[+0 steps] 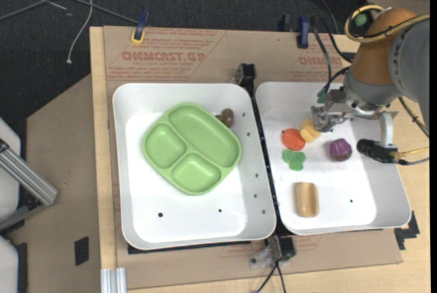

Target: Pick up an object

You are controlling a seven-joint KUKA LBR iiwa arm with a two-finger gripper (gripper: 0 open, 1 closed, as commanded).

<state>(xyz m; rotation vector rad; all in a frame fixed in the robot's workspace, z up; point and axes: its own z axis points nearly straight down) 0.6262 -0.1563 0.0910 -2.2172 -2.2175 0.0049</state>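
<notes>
Small toy foods lie loose in the right white bin (382,210): a yellow block (311,132), an orange-red rounded piece (294,139) touching it, a green leafy piece (295,159) just below that, a purple ridged piece (339,149) nearer the bin's right edge, and a tan cylinder (306,199) toward the bin's near edge. The grey arm's gripper (325,115) hangs low over the bin's far half, just beside the yellow block; whether the jaws are wide or narrow cannot be told. The left white bin (136,210) carries a light green three-compartment plastic tray (192,148), with a small brown round piece (225,117) touching the tray's far right edge. Both bins sit on a cardboard-covered tabletop (191,52).
</notes>
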